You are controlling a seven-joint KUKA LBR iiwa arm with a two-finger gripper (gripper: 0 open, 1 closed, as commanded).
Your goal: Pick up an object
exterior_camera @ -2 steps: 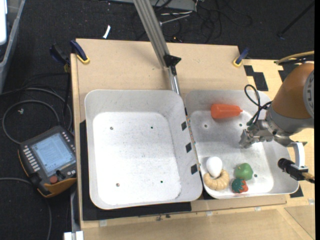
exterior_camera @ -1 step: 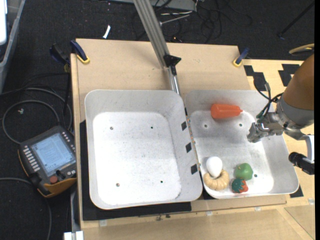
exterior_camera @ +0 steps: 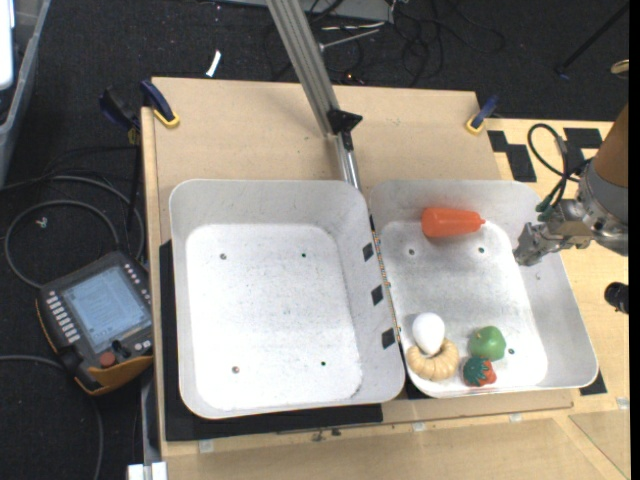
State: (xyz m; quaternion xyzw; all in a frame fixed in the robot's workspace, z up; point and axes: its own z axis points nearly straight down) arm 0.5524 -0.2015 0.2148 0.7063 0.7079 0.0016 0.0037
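So the setup is two white bins sitting side by side on a wooden bench, and everything worth grabbing is in the right bin. The left bin has nothing for the arm to go after, so it makes sense the arm is parked over on the right side.

The gripper is hanging at the right bin's right edge, up near the far right corner, and it isn't touching any of the objects. Can't tell if it's spread or closed from this angle, it's just a grey lump at the end of the wrist. There's definitely nothing visibly caught in it.

Closest candidate is the carrot, lying on its side near the far edge of the right bin, off to the gripper's left with a clear gap between them. It's out in the open by itself, so I'd guess it's the easy pick.

The rest are bunched into the near edge: a white egg touching a tan pastry, then a green apple just beside a strawberry. That cluster looks trickier, since neighbours could get knocked. Nothing's been lifted yet.
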